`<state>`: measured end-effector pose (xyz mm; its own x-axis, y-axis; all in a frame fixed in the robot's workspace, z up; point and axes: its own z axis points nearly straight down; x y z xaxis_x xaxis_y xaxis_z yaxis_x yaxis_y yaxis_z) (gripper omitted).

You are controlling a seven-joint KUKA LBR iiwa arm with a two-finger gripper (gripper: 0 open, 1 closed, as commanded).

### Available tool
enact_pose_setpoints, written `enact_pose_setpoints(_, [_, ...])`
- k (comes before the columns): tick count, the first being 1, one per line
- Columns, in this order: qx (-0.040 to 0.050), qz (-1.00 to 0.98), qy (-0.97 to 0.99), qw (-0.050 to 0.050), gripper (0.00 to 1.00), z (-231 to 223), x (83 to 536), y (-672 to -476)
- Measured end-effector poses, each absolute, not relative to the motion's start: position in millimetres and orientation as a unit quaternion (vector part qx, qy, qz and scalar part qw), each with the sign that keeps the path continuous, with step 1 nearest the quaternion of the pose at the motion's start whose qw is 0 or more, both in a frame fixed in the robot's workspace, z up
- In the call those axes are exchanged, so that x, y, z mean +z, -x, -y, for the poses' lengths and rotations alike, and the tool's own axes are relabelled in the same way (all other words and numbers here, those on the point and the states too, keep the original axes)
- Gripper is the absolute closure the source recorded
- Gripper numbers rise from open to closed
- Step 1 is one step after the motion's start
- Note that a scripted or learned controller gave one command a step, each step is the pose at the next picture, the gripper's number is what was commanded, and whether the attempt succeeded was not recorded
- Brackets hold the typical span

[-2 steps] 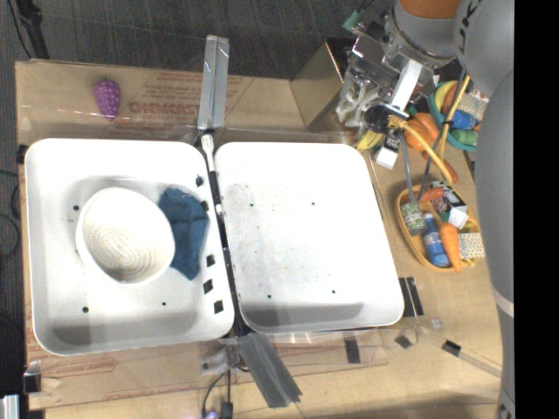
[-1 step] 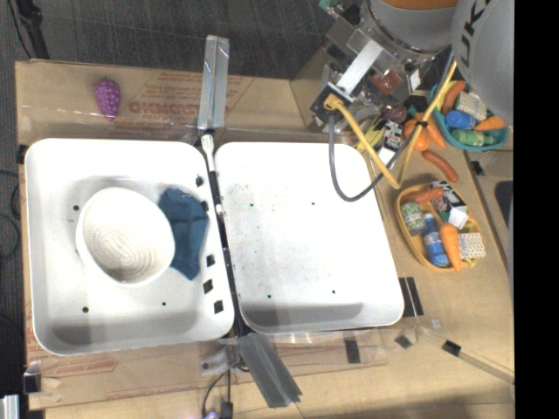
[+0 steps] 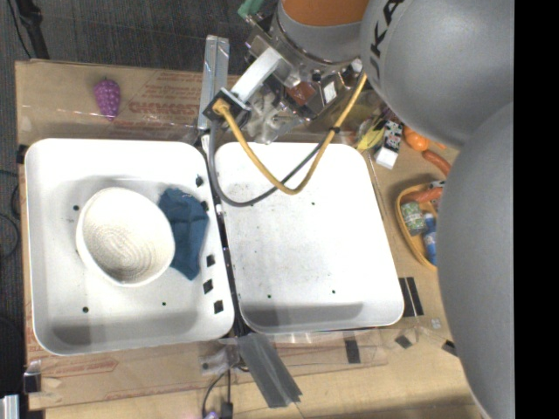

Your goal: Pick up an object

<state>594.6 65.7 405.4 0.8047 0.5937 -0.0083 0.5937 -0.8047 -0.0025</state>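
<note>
With the hand (image 3: 262, 116) high over the right bin's (image 3: 349, 260) far edge, grip state impossible to tell, it should cross to the left bin (image 3: 52, 312), where the white bowl (image 3: 127, 236) touches the blue cloth (image 3: 185, 230).

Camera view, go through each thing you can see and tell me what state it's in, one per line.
White bowl: upside down in the left bin.
Blue cloth: crumpled, lying against the bowl's right side.
Right bin: a yellow and black cable loops over its far part.
Purple object: lying on the bench beyond the left bin.
Gripper: above the right bin's far edge.
</note>
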Motion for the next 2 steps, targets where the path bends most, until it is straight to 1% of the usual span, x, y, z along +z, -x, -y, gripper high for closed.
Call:
enact_pose_setpoints(1, [-0.0031, -0.3, -0.954, 0.0, 1.0, 27.3, 439.9, -628.0])
enact_pose_setpoints(2, [-0.0031, -0.103, -0.995, 0.0, 1.0, -51.4, 354.5, -629.3])
